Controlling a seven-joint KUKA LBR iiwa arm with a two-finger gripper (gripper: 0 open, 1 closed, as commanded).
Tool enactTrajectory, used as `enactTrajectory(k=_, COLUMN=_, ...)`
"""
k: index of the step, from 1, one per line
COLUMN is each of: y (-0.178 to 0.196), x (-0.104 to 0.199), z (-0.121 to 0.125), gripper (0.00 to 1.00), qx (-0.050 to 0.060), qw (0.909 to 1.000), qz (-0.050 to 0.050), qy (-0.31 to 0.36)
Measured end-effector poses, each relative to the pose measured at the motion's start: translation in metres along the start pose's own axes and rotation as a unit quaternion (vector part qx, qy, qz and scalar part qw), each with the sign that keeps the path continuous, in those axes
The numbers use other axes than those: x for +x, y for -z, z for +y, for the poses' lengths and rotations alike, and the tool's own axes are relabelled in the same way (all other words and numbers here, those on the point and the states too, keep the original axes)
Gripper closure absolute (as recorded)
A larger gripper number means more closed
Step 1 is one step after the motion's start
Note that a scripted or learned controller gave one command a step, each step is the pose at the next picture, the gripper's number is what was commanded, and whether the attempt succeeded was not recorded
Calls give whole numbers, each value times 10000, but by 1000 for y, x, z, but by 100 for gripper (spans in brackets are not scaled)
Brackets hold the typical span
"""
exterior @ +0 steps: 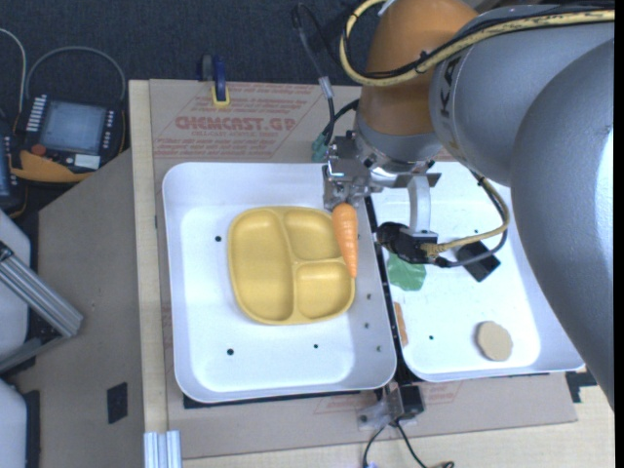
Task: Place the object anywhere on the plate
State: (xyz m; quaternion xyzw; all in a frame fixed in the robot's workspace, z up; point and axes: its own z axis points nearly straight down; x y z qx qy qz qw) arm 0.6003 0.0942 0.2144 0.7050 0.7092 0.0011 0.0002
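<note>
A yellow plate [278,261] with three compartments lies in the left white bin [195,349]. An orange carrot [345,240] hangs point down over the plate's right rim, by the wall between the two bins. Its top end sits between the fingers of my gripper [340,201], which is shut on it. The grey arm with its orange band comes in from the upper right and hides the back of the right bin.
In the right bin [458,364] a green leafy piece [408,272] lies close to the dividing wall, and a tan round piece [495,340] rests near the front right corner. A brown board lies behind the bins.
</note>
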Motion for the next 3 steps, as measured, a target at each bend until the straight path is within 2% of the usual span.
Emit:
enactTrajectory(k=2, y=19, x=3, z=-2, gripper=100, qx=-5, qw=10000, qz=-4, qy=-26)
enactTrajectory(k=3, y=19, x=3, z=-2, gripper=0, qx=2, qw=10000, qz=-7, qy=-26)
